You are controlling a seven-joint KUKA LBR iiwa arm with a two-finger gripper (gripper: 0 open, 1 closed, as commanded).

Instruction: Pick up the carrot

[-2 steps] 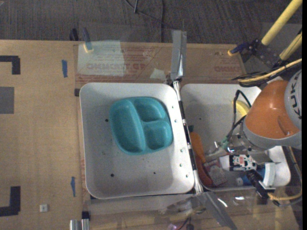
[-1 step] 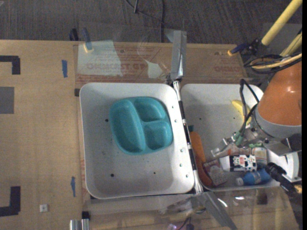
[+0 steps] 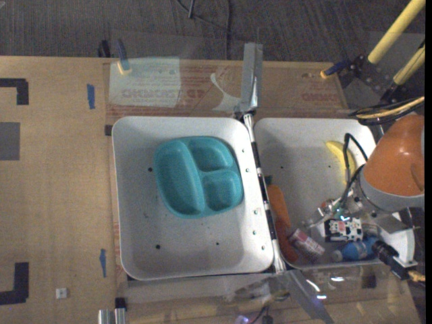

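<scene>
Pale wooden table (image 3: 54, 201), two shallow white bins side by side toward its right, left bin (image 3: 135, 248), right bin (image 3: 297, 140), blue tape strips (image 3: 90, 96) and black corner marks (image 3: 16, 90) along the table's left side

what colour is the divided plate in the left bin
Teal, plain with no pattern; the divided plate shows clearly in the camera view.

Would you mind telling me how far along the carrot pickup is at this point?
Nothing looks finished: the carrot lies in the right bin, along its left wall by the divider. In hand: the arm is low over that bin, its pincer down by the carrot's lower end. Left: gripping and lifting the carrot.
</scene>
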